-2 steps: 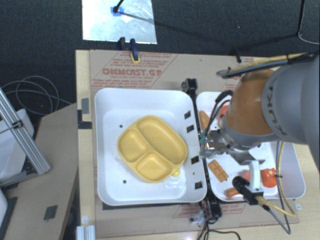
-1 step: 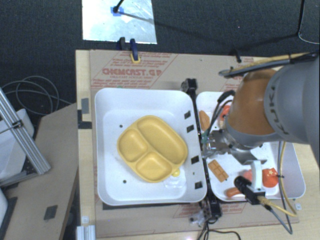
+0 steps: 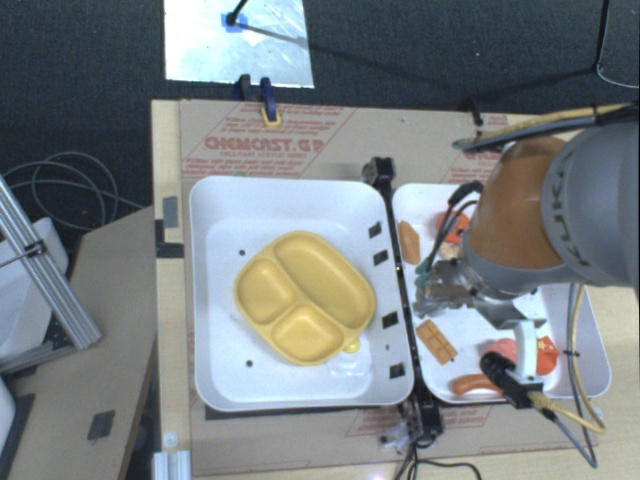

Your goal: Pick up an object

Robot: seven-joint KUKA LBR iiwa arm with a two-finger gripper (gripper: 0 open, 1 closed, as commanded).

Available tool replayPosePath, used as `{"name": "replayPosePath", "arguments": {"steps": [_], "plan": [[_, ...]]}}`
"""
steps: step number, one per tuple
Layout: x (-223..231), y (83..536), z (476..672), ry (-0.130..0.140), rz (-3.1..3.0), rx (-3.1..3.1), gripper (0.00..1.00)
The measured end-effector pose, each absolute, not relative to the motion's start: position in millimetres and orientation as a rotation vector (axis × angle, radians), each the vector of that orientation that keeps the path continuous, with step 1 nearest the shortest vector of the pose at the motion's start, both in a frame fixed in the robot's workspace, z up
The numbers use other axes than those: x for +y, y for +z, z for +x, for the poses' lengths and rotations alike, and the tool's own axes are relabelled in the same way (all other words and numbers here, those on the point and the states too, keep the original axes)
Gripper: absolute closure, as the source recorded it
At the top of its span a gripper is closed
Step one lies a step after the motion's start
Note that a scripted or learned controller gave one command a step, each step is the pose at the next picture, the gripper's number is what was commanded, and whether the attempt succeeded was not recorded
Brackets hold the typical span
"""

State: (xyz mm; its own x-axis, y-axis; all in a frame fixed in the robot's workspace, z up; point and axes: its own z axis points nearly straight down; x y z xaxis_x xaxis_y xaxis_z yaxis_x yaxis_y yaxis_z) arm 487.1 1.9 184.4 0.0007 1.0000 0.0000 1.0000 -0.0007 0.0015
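Dark carpet surrounds the bench; a cardboard sheet (image 3: 300,133) lies under two white bins. Arm (image 3: 560,208) reaches over the right bin (image 3: 600,368), wrist low above its floor.

Gripper (image 3: 440,290): sits near the bin's left-centre. Whether it is released or clenched cannot be told, since the wrist body hides the tips. Nothing is seen held.

Candidates to pick, all in the right bin:
- tan waffle-like piece (image 3: 436,340), just below the gripper, nearest.
- orange carrot-like stick (image 3: 408,240), above and slightly left of it.
- sausage-like piece (image 3: 475,385), below and to the right.
- red item (image 3: 530,353), right of the gripper, partly behind a black part of the arm.
- red-orange bit (image 3: 455,230), above, mostly hidden by cables.

Left bin (image 3: 215,208), well to the gripper's left: one yellow three-compartment plate (image 3: 305,295), one small clear item (image 3: 350,366) touching its lower edge.

Judgement: centre over the tan piece, align across its short side, descend straight, keep off the bin divider.

Counts: bins 2; plate 1; small food items 5, possibly more under the arm.
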Motion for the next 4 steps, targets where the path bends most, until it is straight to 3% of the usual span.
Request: {"name": "replayPosePath", "arguments": {"steps": [1, 2, 3, 4], "plan": [[2.7, 184.3, 487.0, 0.002, 2.22, 2.222, 0.0], [-91.8, 178.0, 486.3, 0.001, 2.227, 2.213, 0.0], [-14.2, 184.6, 487.5, 0.004, 2.209, 2.233, 0.0], [-111.9, 293.2, 488.6, 0.008, 2.219, 2.205, 0.0]]}}
